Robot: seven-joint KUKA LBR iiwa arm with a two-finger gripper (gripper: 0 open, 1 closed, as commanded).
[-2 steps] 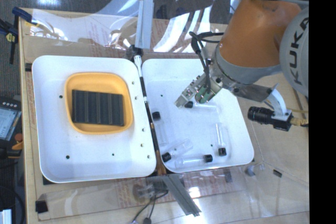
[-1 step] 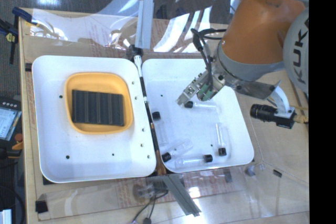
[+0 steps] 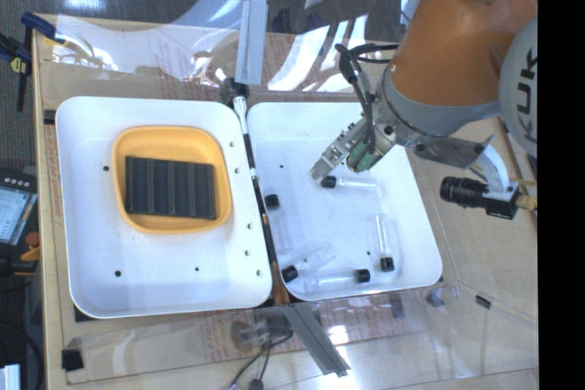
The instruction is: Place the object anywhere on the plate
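Two bins — gripper (image 3: 329, 167) low over right bin's (image 3: 416, 224) middle, grip state unclear; plate (image 3: 171, 179) unobstructed.

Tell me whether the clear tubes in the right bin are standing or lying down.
Lying down. Each clear tube rests on its side on the floor of the right bin, black caps pointing sideways.

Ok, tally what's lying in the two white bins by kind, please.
Clear tubes with black caps: 5
Yellow plate: 1
Dark ridged insert: 1
Total: 7
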